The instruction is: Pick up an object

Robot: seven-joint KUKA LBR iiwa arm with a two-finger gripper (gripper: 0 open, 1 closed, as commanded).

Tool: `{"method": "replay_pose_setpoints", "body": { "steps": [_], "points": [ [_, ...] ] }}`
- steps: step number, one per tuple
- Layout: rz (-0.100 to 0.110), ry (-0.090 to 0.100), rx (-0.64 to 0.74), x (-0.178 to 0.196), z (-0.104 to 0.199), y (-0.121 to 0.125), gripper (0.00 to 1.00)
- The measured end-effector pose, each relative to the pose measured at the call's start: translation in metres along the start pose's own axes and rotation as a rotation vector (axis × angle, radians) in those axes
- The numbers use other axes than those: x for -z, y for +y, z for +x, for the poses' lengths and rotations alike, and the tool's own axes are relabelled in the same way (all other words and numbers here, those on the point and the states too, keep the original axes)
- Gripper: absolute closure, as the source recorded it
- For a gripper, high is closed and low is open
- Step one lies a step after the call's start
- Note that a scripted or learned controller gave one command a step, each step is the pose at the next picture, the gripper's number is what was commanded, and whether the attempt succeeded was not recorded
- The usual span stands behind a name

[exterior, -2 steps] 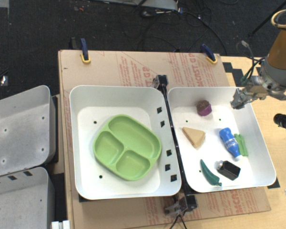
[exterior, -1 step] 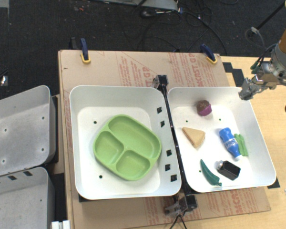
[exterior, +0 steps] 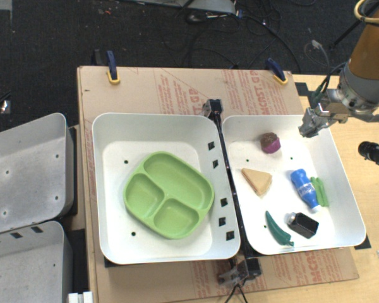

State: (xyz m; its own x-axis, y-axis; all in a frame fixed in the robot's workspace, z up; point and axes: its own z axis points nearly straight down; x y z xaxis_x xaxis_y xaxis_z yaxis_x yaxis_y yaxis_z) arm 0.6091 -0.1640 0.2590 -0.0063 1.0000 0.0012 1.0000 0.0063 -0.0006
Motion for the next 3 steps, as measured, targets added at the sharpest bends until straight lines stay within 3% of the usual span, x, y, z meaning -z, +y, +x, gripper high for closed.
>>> {"method": "replay_pose_setpoints", "body": {
  "steps": [3],
  "points": [
    [0.002,0.001,0.002,-0.026,0.177,-0.019,1.0]
  ]
}}
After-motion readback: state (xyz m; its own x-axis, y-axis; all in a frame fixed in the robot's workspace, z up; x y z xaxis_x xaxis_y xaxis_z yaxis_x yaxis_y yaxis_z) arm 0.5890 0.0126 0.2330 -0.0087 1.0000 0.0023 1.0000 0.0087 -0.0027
